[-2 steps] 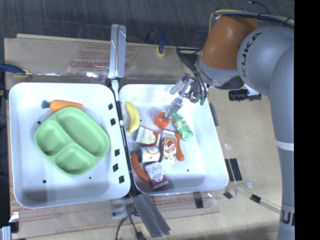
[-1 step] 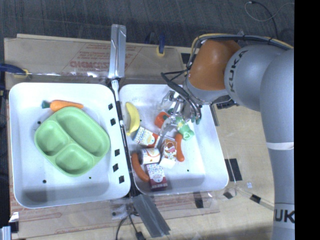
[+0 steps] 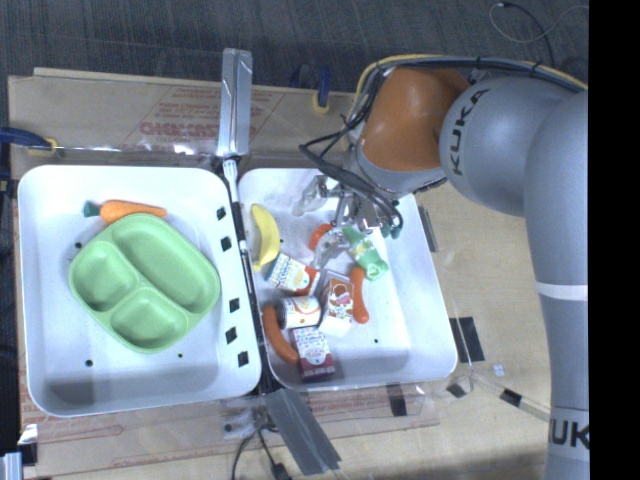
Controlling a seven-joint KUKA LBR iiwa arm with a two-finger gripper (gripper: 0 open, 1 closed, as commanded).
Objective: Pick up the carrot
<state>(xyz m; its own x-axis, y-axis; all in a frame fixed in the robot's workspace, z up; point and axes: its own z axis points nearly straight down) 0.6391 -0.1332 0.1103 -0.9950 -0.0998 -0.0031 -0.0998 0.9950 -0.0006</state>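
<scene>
Carrot (image 3: 133,209) lies near left bin's (image 3: 40,268) far edge, touching the green divided plate's (image 3: 145,280) far rim. Banana (image 3: 265,235) along right bin's (image 3: 425,298) left wall. My gripper (image 3: 348,230) hangs over right bin's far half, above clutter; grip state unclear.

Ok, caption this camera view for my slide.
Gripper hovers over the cluttered right bin; carrot lies beside the green tray, left bin.

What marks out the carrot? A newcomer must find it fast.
Start at the left white bin. Just beyond the green divided plate, by its far-left rim, lies the orange carrot with a green stem end. It is the lone slim orange thing in that bin.
</scene>
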